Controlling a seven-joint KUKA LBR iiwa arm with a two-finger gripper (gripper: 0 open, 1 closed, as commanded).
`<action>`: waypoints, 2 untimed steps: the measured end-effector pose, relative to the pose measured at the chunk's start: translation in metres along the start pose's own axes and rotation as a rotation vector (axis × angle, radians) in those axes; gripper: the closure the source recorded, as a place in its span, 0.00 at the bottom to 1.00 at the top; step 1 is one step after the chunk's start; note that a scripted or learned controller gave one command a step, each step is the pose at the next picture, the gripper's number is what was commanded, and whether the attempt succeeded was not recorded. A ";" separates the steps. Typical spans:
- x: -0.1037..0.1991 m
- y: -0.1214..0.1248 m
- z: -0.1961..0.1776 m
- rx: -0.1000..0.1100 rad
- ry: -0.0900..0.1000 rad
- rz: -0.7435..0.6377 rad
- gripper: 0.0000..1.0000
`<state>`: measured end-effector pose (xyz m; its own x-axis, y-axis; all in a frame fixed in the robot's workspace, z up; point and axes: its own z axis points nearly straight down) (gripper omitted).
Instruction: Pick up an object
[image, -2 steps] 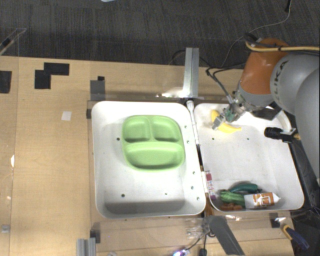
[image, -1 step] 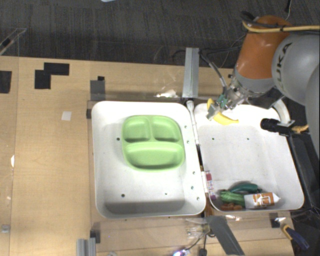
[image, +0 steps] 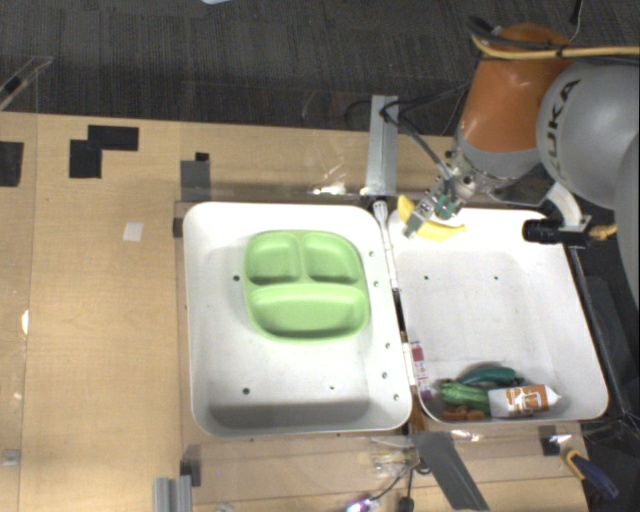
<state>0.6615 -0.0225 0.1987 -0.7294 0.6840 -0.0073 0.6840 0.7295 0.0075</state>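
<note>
**Pick barely begun: nothing seen lifted**

Taking the right bin (image: 500, 300) as landmark: the arm (image: 520, 100) is reached over its far-left corner. There the claw (image: 428, 212) is poised touching a yellow object (image: 440, 230); its opening cannot be told. Grasping and lifting remain.

left bin: green divided tray (image: 303, 282) fills centre, bare floor at its edges | right bin (image: 500, 300): middle open; yellow object (image: 437, 228) with gripper (image: 432, 212) at upper-left corner; bottle (image: 520, 400) and green items (image: 480, 380) crowd lower edge
</note>
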 end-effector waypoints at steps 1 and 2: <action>0.053 0.025 -0.030 0.002 0.003 0.246 1.00; 0.033 -0.009 0.012 0.003 0.002 0.239 1.00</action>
